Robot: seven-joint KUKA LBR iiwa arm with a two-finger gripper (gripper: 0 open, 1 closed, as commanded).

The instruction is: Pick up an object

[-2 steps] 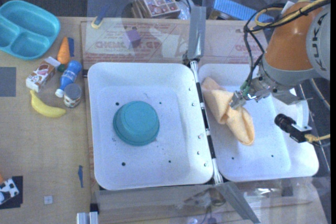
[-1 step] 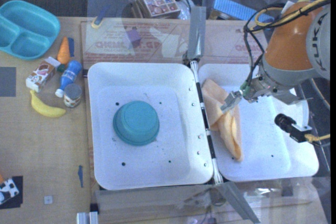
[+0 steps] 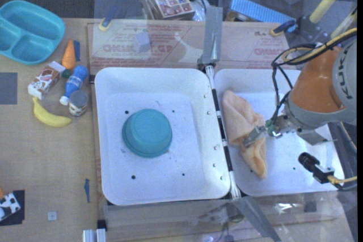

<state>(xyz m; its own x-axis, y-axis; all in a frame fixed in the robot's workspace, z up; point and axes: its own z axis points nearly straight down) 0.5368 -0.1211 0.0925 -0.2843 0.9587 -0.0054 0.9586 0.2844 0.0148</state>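
A crumpled tan cloth [image 3: 245, 124] lies along the left side of the right bin [image 3: 295, 184]. My gripper [image 3: 254, 137] comes in from the right and is low over the cloth's middle, touching or nearly touching its folds. The cloth rests on the bin floor, not lifted. In the middle of the left bin [image 3: 113, 93] a teal bowl [image 3: 147, 132] sits upside down, well away from the gripper.
On the bench to the left of the bins lie a teal divided tray [image 3: 28, 31], a banana [image 3: 50, 116], a carrot [image 3: 69, 54], a small bottle [image 3: 74, 82], a can [image 3: 79, 102] and a small carton [image 3: 44, 80]. Boxes and a puzzle cube [image 3: 168, 1] stand behind the bins.
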